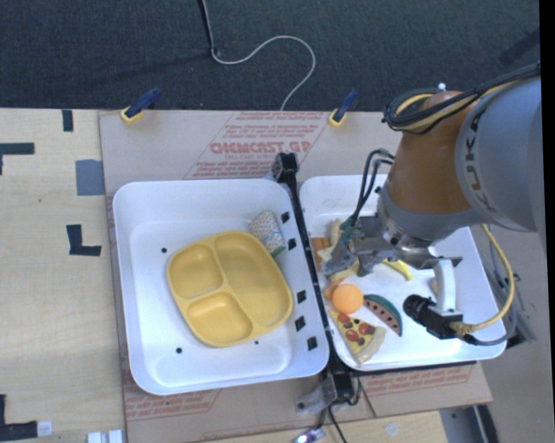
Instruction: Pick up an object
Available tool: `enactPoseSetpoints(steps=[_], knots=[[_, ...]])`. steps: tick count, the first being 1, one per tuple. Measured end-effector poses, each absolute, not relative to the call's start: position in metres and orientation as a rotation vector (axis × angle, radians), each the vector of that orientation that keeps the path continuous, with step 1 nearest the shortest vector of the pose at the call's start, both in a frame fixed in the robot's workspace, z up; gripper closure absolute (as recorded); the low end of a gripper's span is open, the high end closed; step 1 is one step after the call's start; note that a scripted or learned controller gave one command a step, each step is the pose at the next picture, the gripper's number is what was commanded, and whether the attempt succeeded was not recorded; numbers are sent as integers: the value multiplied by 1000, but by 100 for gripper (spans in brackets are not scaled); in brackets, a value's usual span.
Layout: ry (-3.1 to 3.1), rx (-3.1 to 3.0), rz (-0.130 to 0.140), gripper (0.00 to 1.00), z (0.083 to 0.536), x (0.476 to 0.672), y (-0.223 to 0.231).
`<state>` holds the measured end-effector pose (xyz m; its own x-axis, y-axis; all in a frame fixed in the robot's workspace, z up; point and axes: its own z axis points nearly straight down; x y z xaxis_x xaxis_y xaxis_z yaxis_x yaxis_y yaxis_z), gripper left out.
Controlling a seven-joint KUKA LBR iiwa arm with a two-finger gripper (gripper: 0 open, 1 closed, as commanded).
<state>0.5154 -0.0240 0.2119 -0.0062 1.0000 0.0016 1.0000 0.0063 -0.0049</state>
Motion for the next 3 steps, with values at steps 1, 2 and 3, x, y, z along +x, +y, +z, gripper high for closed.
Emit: enactPoseSetpoints(steps=[1, 2, 3], knots=[[-2224, -2212, 4, 100, 213, 493, 18], [-2223, -2217, 3, 100, 221, 496, 30], [-2220, -2219, 7, 100, 216, 481, 23]])
